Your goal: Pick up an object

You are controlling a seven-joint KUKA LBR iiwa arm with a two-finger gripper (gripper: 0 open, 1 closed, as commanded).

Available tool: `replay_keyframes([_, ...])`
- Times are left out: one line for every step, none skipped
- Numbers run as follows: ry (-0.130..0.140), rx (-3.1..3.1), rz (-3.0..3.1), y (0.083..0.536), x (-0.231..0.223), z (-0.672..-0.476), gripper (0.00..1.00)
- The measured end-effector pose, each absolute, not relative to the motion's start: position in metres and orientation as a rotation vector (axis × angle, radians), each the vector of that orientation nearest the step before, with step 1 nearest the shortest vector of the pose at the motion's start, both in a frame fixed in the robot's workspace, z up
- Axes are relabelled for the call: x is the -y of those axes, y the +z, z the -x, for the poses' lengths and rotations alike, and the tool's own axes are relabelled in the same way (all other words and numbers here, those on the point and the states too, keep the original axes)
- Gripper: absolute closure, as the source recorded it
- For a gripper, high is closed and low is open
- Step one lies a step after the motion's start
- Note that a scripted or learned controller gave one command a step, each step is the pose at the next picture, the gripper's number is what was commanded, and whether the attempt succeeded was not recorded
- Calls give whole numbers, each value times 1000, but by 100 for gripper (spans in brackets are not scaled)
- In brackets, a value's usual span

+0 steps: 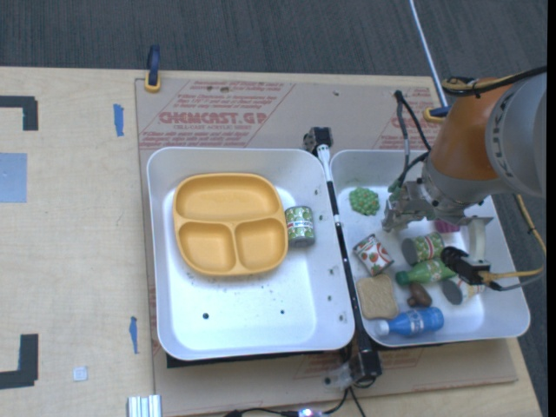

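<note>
The right white bin [512,320] holds several small items: a green bumpy ball [365,201], a strawberry-printed carton [373,254], a small green can [425,248], a green bottle [424,274], a slice of toast [378,297], a blue bottle [415,322], a brown piece [420,295] and a grey piece [453,291]. My gripper [401,212] hangs over the upper middle of this bin, just right of the green ball and above the carton. Nothing shows between its fingers.
The left white bin [174,320] contains a yellow divided plate [230,222] and a small green-labelled can [300,225] beside it. A black divider bar [340,233] runs between the bins. The grey and orange arm [482,142] covers the right bin's upper right corner.
</note>
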State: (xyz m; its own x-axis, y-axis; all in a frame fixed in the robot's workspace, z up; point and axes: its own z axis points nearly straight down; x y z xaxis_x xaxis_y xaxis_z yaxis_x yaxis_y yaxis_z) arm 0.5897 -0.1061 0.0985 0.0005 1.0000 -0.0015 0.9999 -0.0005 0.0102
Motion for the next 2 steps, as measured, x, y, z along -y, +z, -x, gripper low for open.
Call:
replay_keyframes([9, -2215, -2216, 98, 106, -590, 0])
replay_keyframes([7, -2216, -2217, 87, 92, -554, 0])
